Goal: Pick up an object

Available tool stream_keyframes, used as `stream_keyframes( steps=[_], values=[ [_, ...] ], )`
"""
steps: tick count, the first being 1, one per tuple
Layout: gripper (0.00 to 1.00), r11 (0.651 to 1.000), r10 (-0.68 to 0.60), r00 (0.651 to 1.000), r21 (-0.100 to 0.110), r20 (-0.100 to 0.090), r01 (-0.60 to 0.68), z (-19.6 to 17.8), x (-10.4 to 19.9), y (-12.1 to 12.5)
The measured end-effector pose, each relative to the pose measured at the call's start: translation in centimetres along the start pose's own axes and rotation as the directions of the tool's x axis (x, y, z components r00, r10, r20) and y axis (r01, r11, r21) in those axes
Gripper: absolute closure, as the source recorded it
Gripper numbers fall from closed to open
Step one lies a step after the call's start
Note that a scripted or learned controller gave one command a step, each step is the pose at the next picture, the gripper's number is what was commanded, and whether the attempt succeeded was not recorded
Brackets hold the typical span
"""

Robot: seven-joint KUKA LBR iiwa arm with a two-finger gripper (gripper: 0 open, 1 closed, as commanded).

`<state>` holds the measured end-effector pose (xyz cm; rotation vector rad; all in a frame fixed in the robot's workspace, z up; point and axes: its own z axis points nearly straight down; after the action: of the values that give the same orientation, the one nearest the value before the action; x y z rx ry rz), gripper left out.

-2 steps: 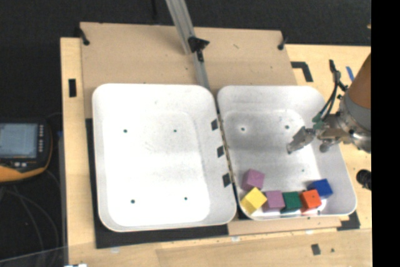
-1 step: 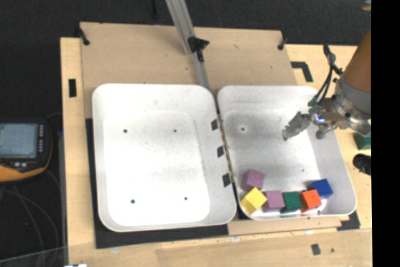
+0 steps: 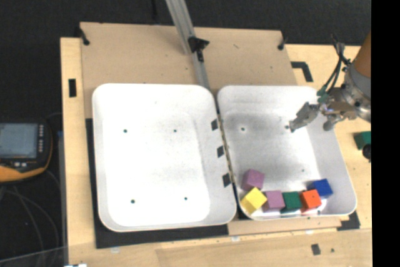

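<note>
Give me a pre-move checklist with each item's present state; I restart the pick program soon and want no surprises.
1. Blocks all inside the right bin: ok. Purple block, yellow block, pink block, green block, orange block and blue block lie along its near wall.
2. Gripper free of load: ok, nothing shows between its fingers.
3. Finger opening: cannot tell, too blurred.
4. Gripper above a block: not ok; it hangs over bare floor farther back in the bin.
5. Room around a target: not ok for the row, which is packed against the wall; the purple block looks most exposed.
</note>
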<state>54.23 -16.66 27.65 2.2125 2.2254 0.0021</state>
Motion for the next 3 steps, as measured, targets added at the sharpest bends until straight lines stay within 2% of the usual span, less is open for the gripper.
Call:
stream_keyframes(
  steps=[1,2,3],
  values=[
    [0.00,1.000,-0.001,1.000,0.003,0.000,0.001,0.1,0.0,-0.1],
    [0.00,1.000,-0.001,1.000,0.005,-0.003,0.001,3.0,5.7,-0.7],
    [0.00,1.000,0.000,1.000,0.007,-0.004,0.000,6.2,10.9,-4.4]
  ],
)
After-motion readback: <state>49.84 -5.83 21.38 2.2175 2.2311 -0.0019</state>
